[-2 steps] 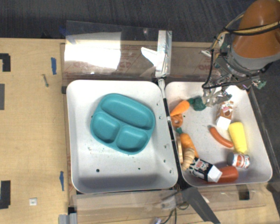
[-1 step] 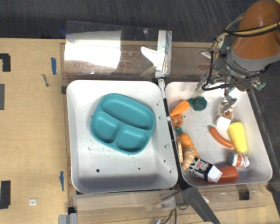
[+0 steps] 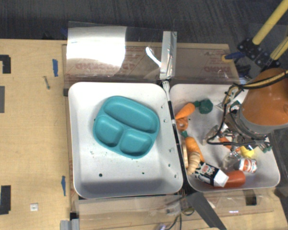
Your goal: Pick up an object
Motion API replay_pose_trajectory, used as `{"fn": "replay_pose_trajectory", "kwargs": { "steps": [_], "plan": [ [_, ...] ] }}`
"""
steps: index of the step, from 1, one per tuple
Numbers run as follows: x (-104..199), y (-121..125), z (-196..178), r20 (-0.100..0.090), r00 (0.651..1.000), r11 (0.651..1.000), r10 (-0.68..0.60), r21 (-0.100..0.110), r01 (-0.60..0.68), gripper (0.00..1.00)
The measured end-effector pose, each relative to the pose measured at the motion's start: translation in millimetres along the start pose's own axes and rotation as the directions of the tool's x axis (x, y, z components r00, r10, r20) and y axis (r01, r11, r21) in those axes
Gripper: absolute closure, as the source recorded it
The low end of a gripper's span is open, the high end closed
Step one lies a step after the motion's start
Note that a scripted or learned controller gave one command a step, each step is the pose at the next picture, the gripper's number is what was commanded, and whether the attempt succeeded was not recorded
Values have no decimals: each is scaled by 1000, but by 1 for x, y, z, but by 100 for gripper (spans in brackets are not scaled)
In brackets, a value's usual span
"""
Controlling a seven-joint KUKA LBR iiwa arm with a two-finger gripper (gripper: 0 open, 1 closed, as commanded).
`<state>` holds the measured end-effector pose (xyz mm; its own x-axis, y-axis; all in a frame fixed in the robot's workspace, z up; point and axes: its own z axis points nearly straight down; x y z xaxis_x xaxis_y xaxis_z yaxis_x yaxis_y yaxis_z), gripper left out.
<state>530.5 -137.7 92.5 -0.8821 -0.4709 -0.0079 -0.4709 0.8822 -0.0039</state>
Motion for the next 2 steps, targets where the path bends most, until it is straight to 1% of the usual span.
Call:
{"fn": "replay_pose_trajectory", "kwargs": {
  "steps": [1, 2],
  "plan": [
    [-3, 1, -10, 7, 1000, 1000, -2, 3, 2, 100],
    [-3, 1, -10, 6, 1000, 1000, -2, 2, 2, 0]
  ]
}}
